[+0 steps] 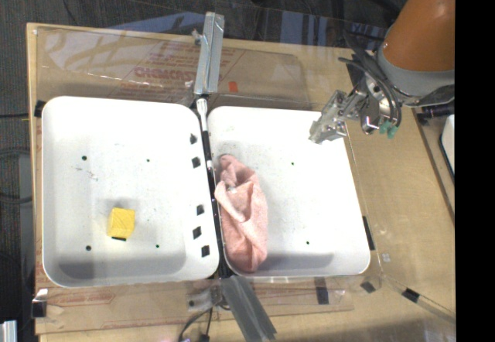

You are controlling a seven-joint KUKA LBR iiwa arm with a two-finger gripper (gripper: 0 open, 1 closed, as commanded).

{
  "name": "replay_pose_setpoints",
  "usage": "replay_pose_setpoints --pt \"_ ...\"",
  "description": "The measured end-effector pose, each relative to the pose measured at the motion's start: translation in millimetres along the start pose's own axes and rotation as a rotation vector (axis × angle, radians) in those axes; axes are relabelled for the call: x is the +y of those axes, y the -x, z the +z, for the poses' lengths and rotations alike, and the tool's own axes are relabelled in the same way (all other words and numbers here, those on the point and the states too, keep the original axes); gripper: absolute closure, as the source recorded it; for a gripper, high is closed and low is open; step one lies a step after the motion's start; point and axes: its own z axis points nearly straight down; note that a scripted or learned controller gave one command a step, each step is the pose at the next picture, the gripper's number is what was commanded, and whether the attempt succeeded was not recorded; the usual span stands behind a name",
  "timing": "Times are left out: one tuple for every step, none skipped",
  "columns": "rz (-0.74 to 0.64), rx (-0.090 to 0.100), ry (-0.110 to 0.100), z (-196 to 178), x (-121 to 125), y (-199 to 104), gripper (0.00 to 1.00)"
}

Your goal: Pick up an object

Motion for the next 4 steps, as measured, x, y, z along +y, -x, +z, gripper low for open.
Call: replay_pose_setpoints --pt "-0.232 -0.001 0.0 -18 -19 -61 1.0" --pt "-0.141 0.001 0.0 53 0 0 1.0" --pt "-0.402 -0.003 0.0 50 17 54 1.0" --pt "-0.725 -0.004 0.0 16 24 72 1.0"
